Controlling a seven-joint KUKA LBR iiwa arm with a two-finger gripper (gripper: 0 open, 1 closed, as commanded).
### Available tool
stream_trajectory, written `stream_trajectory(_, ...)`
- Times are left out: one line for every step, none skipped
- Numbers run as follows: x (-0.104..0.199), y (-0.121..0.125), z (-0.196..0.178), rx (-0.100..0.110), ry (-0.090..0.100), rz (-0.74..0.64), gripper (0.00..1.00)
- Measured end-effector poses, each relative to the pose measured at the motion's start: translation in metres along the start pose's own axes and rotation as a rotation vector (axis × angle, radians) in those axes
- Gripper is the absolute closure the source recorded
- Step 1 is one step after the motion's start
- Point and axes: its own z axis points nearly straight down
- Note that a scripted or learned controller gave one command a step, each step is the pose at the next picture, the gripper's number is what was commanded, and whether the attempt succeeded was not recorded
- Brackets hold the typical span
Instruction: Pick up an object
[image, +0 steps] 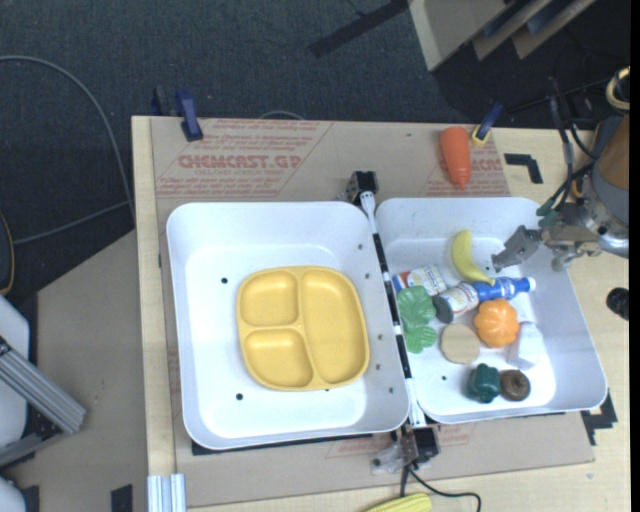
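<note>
The banana (463, 256), one pickable item among several, lies near the back of the right bin (585, 345), beside a blue-capped bottle (480, 294) and an orange (496, 324). By my reading, the approach step is in hand and nothing is grasped. The pincer (512, 250) hangs just right of the banana; whether it is spread or pressed together I cannot tell. The arm (605, 200) reaches in from the right, wrist angled leftward. Next it must settle over one item and descend.
</note>
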Motion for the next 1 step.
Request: stream_trajectory(0.0009,0.0414,0.1403,0.003,0.001,-0.001,0.0)
